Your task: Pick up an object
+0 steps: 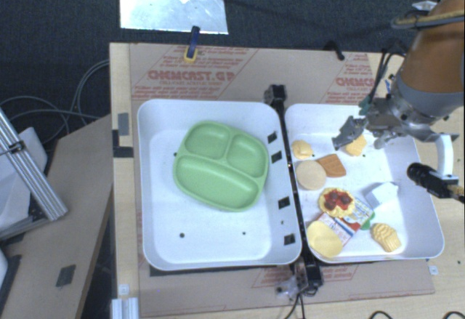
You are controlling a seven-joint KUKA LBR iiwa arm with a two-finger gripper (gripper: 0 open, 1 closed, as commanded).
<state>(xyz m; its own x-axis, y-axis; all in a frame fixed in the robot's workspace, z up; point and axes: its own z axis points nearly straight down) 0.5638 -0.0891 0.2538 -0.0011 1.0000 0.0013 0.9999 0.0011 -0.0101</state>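
Gripper (357,134) hung low over the upper part of the right bin (429,187), reaching in from three o'clock beneath the grey arm (429,56); whether it was open or closed could not be told. A small yellow piece (356,146) lay directly beneath it, touching or nearly so, but nothing showed it being held.

Around it, toy food crowded the right bin. At the gripper's eight o'clock lay a small yellow bun (301,149), an orange-brown slice (332,164) and a pale round cookie (312,175). Further toward six o'clock sat a pizza-like disc with red topping (336,200), a printed packet (349,221), a yellow round piece (324,239), a yellow ridged piece (386,237) and a white wedge (381,192).

At nine o'clock, the left bin (156,223) held a green divided plate (221,165), well apart from the gripper. Both bins rested on the cardboard-covered counter (240,74).
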